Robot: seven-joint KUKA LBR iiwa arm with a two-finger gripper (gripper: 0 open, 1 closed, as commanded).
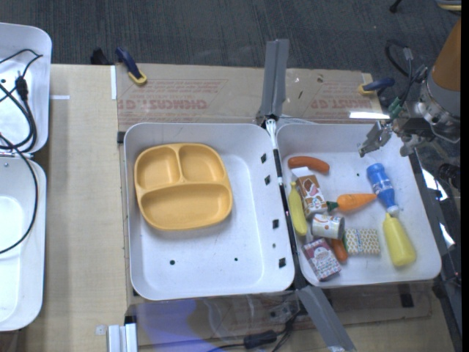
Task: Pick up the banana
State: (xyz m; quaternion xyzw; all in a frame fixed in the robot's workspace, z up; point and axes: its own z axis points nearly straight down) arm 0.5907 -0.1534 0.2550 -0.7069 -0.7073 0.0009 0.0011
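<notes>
Camera view looks down on a tabletop carrying two shallow white bins side by side. Left bin holds a yellow divided plate toward its upper left. Right bin is crowded with small things. Banana lies lengthwise against this bin's left wall, close to the divider between the bins, with a small printed carton just beside it on the right. Above them lies a sausage. A carrot lies near the middle, a small can sits below it, and another printed box lies near the bottom edge. A blue bottle and a yellow bottle lie toward the right side, with a checked sponge between the can and the yellow bottle.

Robot's hand hangs over the upper right corner of the right bin, well apart from the banana, its two fingers spread apart with nothing between them.
</notes>
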